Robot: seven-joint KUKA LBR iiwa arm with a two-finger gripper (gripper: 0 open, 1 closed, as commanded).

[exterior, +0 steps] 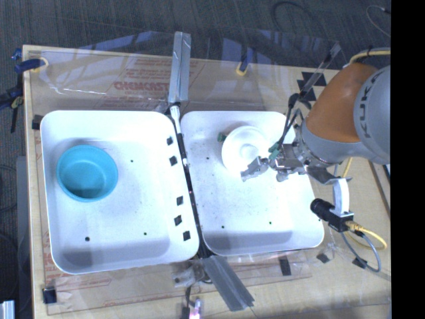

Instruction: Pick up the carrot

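Camera view from above the bench gives us two shallow white plastic bins side by side: the left bin (99, 244) and the right bin (252, 234). A round turquoise bowl (87, 172) sits in the left bin, toward its far left. In the right bin a round white dish (240, 146) lies near the back wall.

We see the grey arm with its orange band (339, 111) reaching in from the right, and its gripper (255, 170) hangs low over the right bin, just at the near edge of the white dish. Whether the gripper is open or closed we cannot tell; its tip is a blur of grey metal against white, and we see nothing orange held in it.

We cannot place the carrot from this angle. A small dark-green speck (220, 137) lies just left of the dish, too small to identify. Our judgement is that the carrot, if it is in the right bin, may be screened by the gripper or lying in the dish, so its direction and long axis stay unknown, and the coming move cannot be judged.
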